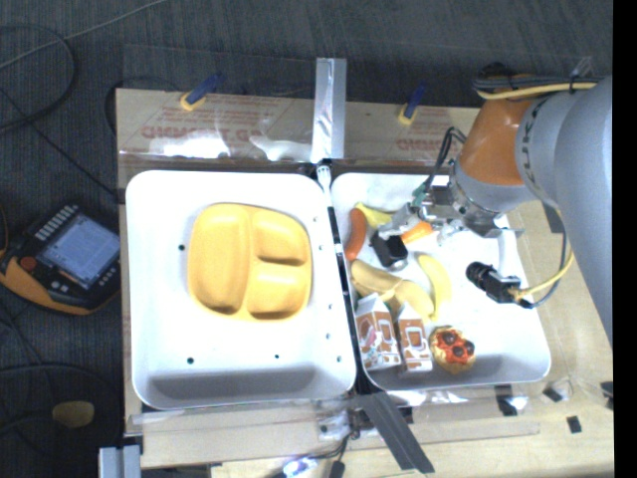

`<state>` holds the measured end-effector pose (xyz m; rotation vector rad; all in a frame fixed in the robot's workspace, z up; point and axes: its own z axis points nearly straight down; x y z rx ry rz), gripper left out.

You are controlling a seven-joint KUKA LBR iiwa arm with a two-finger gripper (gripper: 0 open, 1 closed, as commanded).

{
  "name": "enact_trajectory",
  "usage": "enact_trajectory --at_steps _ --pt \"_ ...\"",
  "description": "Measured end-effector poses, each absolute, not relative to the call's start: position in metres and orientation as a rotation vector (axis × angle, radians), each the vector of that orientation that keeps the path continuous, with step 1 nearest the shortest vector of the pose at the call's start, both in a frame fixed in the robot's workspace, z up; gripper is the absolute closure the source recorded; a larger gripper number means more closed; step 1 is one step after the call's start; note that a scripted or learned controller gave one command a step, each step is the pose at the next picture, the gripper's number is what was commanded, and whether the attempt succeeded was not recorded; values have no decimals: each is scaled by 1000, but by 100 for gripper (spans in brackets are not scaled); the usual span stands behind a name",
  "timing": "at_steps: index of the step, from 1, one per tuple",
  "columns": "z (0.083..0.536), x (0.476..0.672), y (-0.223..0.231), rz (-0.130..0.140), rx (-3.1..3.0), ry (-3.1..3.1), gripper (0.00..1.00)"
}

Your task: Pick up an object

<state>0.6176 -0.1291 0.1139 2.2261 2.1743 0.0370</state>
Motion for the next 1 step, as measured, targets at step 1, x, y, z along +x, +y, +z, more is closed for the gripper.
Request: enact_trajectory --at_steps 1 --pt "127 620 -128 49 2223 2174 100"
